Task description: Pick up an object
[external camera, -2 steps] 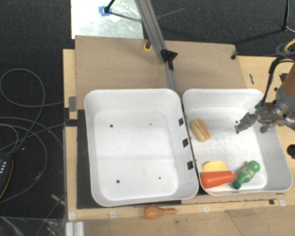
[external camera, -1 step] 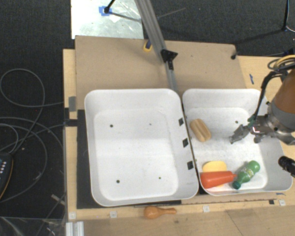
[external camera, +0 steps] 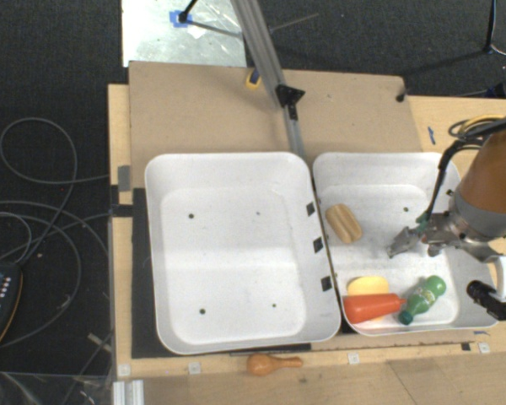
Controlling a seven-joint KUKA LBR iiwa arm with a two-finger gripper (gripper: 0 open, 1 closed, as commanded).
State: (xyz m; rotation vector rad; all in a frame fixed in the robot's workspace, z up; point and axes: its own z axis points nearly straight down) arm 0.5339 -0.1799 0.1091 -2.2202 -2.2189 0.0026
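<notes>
The right bin (external camera: 379,175) holds a tan bread-like piece (external camera: 343,223) by its left wall. At its front edge lie a yellow item (external camera: 367,285), an orange carrot (external camera: 373,307) and a green bottle (external camera: 423,299). My gripper (external camera: 402,245) hangs low over the middle of this bin, right of the tan piece and just above the green bottle. It touches none of them. The grey arm with its orange band (external camera: 493,180) comes in from the right.
The left bin (external camera: 228,171) sits beside the right one, joined by black clips (external camera: 317,245). A tan pear-shaped object (external camera: 274,363) lies on the bench in front of the bins. A slanted metal pole (external camera: 266,53) ends near the bins' back edge.
</notes>
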